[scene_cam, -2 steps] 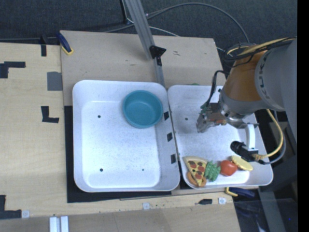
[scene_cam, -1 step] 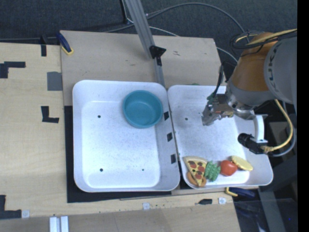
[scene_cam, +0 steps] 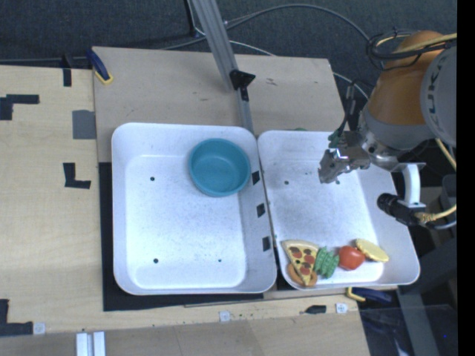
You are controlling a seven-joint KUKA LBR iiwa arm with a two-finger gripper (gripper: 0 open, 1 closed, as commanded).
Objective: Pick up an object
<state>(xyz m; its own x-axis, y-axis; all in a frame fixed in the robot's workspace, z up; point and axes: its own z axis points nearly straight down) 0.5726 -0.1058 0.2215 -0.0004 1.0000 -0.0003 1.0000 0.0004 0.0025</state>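
Observation:
A blue bowl (scene_cam: 219, 167) sits at the back right of the left bin (scene_cam: 148, 221). Along the front edge of the right bin (scene_cam: 312, 206) lie a pizza slice toy (scene_cam: 298, 260), a green leafy toy (scene_cam: 325, 262), a red tomato toy (scene_cam: 350, 257) and a yellow piece (scene_cam: 371, 250). My gripper (scene_cam: 331, 170) hangs over the back right part of the right bin, well behind those toys. I see nothing between its fingers.
A grey pole (scene_cam: 215, 35) slants down from the top to the seam between the bins. The bench's wooden top (scene_cam: 44, 199) stretches to the left. Cables loop behind the arm at the upper right.

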